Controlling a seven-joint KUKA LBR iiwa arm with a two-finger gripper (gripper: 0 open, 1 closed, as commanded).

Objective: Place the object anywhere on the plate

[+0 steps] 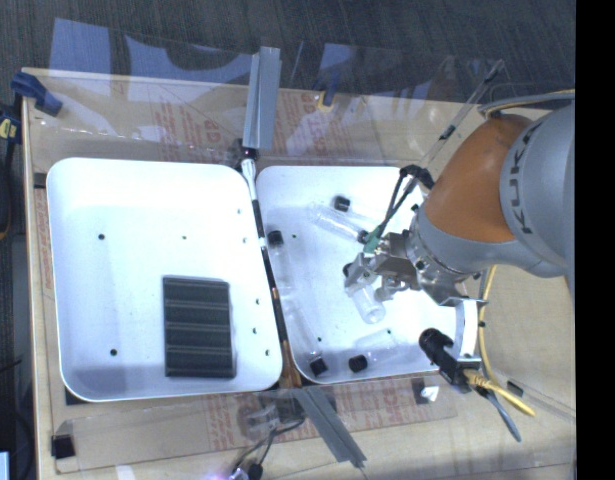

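Observation:
The plate [198,326] is a dark ribbed rectangle lying in the front half of the left bin [77,198]. In the right bin [307,183] a clear plastic tube [334,224] with a black cap lies toward the back. A second clear, glassy object [371,309] lies near the bin's middle. My gripper [367,274] hangs low over the right bin, right above and touching or almost touching that second clear object. Whether it holds anything is hidden by the wrist and the object's transparency.
Small black pieces lie in the right bin: one by the left wall [275,237] and two near the front wall [318,366] [358,362]. A metal divider rail [259,98] runs between the bins at the back. The arm's orange band [477,193] overhangs the right bin's right side.

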